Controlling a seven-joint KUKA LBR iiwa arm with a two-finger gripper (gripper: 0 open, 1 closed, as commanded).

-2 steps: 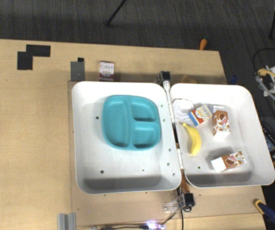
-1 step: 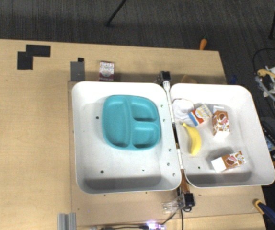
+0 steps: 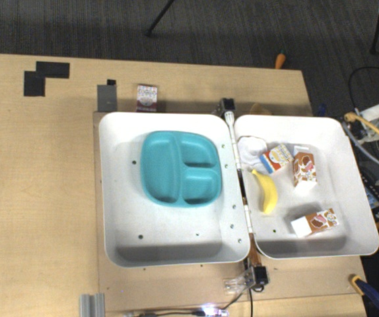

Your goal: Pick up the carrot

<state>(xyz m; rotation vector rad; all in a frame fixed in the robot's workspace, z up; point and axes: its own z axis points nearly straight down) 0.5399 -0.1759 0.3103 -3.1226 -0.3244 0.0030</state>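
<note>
Camera view. Bench (image 3: 37, 197) bearing two white bins side by side. Left bin (image 3: 113, 236): a teal divided plate (image 3: 179, 167) lying near its centre. Right bin (image 3: 360, 207): a yellow banana (image 3: 267, 191) near the left wall, a white cup (image 3: 250, 149) in the far left corner, a small blue-and-red carton (image 3: 279, 157) just beside the cup, a brown-and-white carton (image 3: 304, 168) to its right, and a second brown-and-white carton (image 3: 315, 222) lying near the front. A small orange object (image 3: 280, 60), possibly the carrot, lies at the bench's far edge, outside both bins. Whether the gripper is released or clenched cannot be told
</note>
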